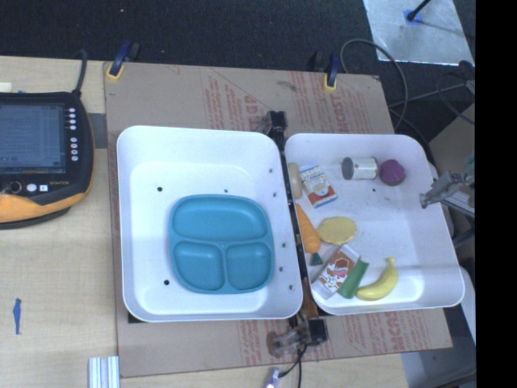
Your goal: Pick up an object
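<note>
Objects lie scattered in the right bin [436,241]: a banana [380,282] near its front edge, touching a green piece [353,279] that overlaps a small printed carton [334,271]; a yellow chip-like disc [337,230] near the middle; a carrot [306,229] along the left wall; a purple ball [392,171] and a small cylinder [359,168] near the back edge. The left bin [145,217] holds a blue divided plate [220,243]. The gripper [443,191] hovers at the right bin's right rim; whether it is spread or pressed together cannot be told.
</note>
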Controlling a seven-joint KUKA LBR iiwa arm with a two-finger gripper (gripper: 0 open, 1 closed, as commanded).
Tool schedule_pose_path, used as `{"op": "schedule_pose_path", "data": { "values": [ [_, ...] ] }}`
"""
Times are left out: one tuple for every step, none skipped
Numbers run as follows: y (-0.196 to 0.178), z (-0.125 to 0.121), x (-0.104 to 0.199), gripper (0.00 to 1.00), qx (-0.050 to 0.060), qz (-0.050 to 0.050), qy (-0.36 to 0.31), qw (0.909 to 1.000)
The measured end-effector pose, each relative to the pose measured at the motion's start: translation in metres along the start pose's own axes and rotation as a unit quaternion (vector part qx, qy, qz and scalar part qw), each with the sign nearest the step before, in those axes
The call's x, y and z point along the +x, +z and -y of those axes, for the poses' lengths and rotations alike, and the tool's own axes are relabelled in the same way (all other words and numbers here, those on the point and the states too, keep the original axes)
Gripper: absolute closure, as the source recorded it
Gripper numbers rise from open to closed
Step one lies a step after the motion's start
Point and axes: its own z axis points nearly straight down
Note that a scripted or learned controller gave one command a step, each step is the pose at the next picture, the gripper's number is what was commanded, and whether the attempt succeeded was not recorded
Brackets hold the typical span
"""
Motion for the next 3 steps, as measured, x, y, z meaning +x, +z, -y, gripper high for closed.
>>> {"op": "schedule_pose_path", "data": {
  "values": [
    [0.153, -0.003, 0.018, 0.0, 0.0, 0.001, -0.001, 1.0],
    [0.147, -0.052, 0.095, 0.0, 0.0, 0.0, -0.002, 1.0],
    [0.194, 0.026, 0.102, 0.0, 0.0, -0.001, -0.001, 1.0]
  ]
}}
